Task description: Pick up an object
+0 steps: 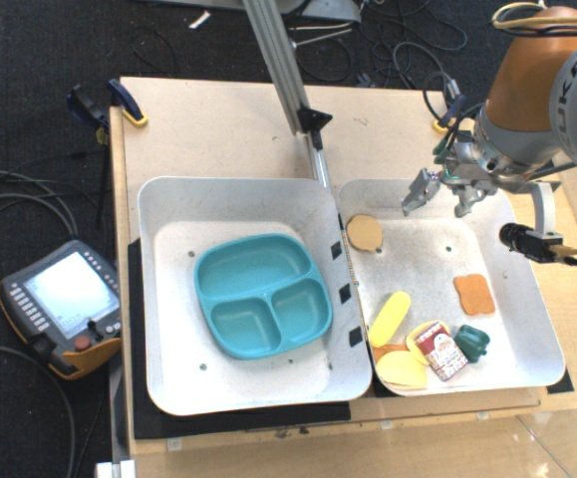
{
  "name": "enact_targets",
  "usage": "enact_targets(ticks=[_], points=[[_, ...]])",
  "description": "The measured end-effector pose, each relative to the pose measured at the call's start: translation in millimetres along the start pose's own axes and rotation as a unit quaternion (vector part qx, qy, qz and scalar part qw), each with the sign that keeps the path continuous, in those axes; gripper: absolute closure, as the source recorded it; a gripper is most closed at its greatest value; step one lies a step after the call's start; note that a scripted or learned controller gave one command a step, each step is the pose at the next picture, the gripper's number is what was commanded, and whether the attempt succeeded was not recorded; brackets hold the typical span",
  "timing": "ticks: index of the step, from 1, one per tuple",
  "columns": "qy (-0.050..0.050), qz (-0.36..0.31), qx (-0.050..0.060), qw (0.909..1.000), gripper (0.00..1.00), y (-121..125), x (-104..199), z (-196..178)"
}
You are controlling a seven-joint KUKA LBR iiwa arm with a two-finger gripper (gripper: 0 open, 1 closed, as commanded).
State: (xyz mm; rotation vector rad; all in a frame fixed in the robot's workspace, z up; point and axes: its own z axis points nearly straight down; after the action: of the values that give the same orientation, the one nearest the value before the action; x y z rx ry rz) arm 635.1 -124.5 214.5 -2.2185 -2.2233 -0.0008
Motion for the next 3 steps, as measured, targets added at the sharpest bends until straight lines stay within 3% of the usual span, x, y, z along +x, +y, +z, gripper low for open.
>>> enact_targets(ticks=[1,3], points=[[0.000,0.000,0.000,1.0000,0.00,0,0,0],[0.000,0.001,0.003,1.0000,0.00,-13,6,103]])
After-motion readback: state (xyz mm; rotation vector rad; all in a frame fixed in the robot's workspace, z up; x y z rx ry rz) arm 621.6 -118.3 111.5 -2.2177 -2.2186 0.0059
